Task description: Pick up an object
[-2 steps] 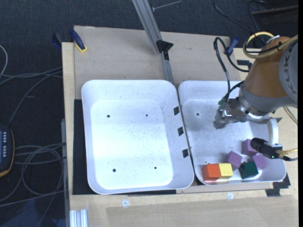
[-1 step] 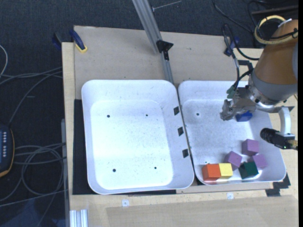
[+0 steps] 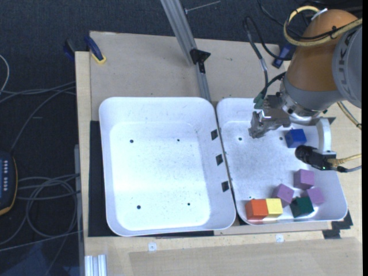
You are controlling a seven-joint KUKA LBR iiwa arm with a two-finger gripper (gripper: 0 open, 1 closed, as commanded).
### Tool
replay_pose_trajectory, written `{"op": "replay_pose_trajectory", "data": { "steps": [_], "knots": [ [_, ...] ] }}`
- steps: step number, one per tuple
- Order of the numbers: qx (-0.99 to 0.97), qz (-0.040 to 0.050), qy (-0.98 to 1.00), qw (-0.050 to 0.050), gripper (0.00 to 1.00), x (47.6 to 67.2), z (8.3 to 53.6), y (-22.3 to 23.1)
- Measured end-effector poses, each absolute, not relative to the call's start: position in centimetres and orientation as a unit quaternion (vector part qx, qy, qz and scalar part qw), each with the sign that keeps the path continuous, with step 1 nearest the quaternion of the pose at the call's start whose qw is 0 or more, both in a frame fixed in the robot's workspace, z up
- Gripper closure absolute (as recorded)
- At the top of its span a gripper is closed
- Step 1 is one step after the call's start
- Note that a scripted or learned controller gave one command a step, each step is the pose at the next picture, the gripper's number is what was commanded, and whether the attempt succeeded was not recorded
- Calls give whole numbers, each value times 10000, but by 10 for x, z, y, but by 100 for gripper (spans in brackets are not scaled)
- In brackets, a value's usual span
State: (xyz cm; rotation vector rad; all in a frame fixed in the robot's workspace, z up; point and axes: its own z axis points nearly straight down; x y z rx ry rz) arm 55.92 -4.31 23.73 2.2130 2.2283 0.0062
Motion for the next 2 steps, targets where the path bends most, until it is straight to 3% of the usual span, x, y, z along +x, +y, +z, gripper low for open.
{"op": "replay_pose_trajectory", "data": {
  "steps": [2],
  "knots": [
    [7047, 15, 7095, -4, 100, 576, 237, 65]
  ]
}}
